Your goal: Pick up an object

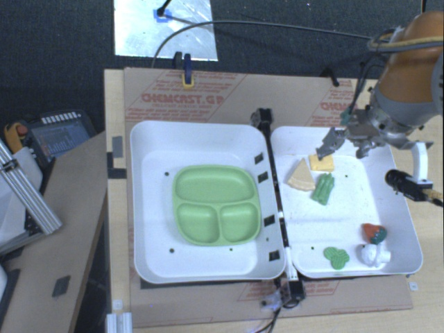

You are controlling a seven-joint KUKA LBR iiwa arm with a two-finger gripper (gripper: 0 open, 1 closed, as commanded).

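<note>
Gripper (345, 144) hovering over right bin (399, 217), at its 11 o'clock corner, fingers spread apart, nothing between them. Nearest candidate: yellow cheese slice (320, 163), just under the left fingertip, touching pale wedge (301, 177) at its 8 o'clock. Green pickle-like piece (322, 189) just beside, at 6 o'clock of the cheese. Likely toy food: light, stiff plastic, smooth and probably slippery, not fragile. Flat slice lying low, so hard to pinch from above; best taken across the narrow edges, or the chunkier green piece taken across its short width instead. Red-and-green item (373, 233), white item (372, 255), green round item (338, 257) well apart at 5 o'clock. Green divided tray (214, 205) in left bin (149, 186).
</note>
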